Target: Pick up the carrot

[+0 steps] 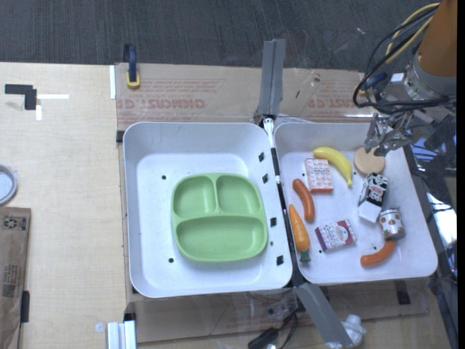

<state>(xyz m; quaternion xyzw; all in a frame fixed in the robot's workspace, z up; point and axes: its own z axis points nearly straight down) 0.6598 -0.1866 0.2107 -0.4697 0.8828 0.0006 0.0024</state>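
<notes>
At the far right corner of the right bin (429, 217) hangs the hand (383, 140), its thin fingers pointing down over a tan disc (369, 161). I cannot tell whether it is wide or narrow; the metal parts blur together there, and nothing shows between the fingers.

Just beside the disc lies a banana (334, 160), and below the disc a black-and-white carton (373, 192) and a small can (391, 224). Left of the banana sits a pink box (319, 175); a red sausage (304, 198) lies beside that. Near the bin's front edge are a red-and-white packet (335, 235) and an orange-red sausage (378, 254).

The carrot (298, 230) lies against the right bin's left wall, toward the front left corner, its green stub nearest the front. Its long axis runs roughly front to back, along the wall, with the red sausage's lower end close by its far tip. From the hand it lies across the bin, to the left and toward the front, well apart, with the banana, pink box and red sausage between.

In my judgement the pick has not begun: the hand must cross the bin and close across the carrot's short width, and the wall so near may crowd one finger.

The left bin (138, 195) holds a green tray (218, 224).
</notes>
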